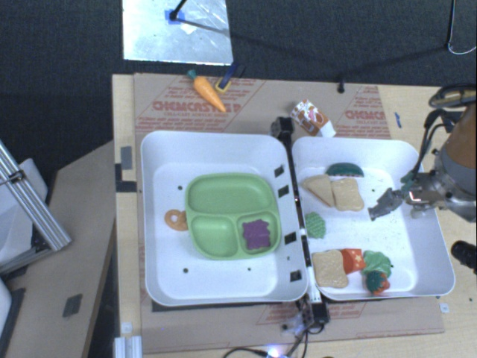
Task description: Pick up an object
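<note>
Near edge of the right bin (417, 288): a slice of toy bread (329, 268), a red piece (352, 259) touching it, and a green leafy toy (377, 266) just beside that, all crowded along the front wall.
Gripper (384, 204): it hangs over the middle of the right bin, reaching in from the right, dark fingers pointing left toward the two bread slices (335, 193).
Jaws: from where I stand I cannot tell whether they are parted or closed; nothing is visibly between them.
Likely target: no object is singled out by the task; the nearest pieces are the two bread slices just left of the fingertips, with a dark green piece (345, 170) behind them and a small green ridged toy (315, 224) near the divider.
Risk, flat objects: the bread slices lie flat on the bin floor, so I'd guess the fingers could skid over them or pinch air.
Risk, touching pair: the two slices touch, so closing on one may shove or drag the other.
Risk, walls: the ridged toy sits close to the divider, where a finger could strike the wall.
Left bin (160, 200): a green divided tray (223, 215) holding a purple toy (257, 233), and an orange ring (177, 219) beside it, well apart from the gripper.
</note>
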Controlling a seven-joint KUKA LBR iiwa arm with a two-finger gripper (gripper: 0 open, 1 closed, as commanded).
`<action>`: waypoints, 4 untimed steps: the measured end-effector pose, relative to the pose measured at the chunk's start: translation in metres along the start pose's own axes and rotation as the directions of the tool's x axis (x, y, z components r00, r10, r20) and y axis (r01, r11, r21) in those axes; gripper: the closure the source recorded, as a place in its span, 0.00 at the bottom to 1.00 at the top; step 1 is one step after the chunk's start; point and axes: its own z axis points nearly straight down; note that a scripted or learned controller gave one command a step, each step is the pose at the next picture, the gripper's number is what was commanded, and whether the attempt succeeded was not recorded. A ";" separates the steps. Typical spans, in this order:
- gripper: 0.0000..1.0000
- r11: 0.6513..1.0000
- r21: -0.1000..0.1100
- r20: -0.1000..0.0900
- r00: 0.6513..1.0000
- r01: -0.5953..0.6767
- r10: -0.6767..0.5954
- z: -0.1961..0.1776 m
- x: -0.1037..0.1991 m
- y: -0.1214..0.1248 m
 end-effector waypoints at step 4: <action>0.00 1.000 -0.006 0.001 1.000 0.000 0.000 0.154 0.005 0.012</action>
